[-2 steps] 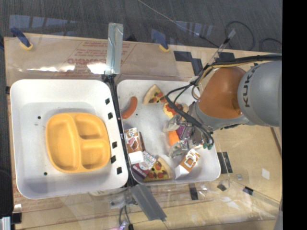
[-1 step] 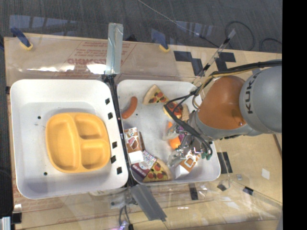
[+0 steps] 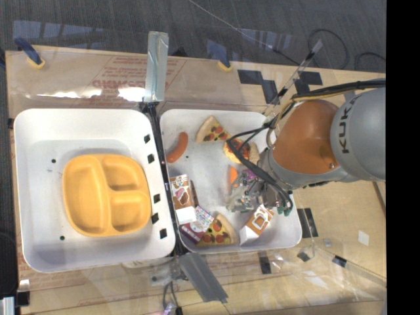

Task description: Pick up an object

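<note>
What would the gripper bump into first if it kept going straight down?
Probably the white floor of the right bin, or the small orange piece just beside it. The gripper points down into that bin, but depth is hard to judge from this slanted view.

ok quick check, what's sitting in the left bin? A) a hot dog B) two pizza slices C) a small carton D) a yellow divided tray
D: the yellow divided tray lies alone in the left bin, while the hot dog, the pizza slices and the small cartons all lie in the right bin.
</note>
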Tool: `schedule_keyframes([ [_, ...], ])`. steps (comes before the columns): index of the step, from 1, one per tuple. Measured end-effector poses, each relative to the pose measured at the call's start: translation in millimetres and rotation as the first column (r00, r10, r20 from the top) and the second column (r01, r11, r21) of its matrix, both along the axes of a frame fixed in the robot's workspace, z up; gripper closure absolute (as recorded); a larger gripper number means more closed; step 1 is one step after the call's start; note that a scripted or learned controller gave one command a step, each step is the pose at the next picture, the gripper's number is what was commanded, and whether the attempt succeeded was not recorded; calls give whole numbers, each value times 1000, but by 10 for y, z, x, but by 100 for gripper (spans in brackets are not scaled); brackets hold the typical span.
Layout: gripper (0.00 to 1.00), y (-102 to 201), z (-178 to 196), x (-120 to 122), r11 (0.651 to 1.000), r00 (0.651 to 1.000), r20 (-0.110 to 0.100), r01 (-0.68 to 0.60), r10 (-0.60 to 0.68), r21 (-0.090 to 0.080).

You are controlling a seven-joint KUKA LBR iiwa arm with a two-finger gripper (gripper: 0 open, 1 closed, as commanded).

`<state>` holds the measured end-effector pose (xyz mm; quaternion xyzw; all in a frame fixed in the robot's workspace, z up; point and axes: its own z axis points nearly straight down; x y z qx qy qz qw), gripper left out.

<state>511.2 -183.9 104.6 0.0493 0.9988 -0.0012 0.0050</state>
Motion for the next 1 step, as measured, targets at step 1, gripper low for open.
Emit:
schedule_keyframes([
  [1, 0, 4, -3, 0, 1000, 1000, -1, 0, 0, 0],
])
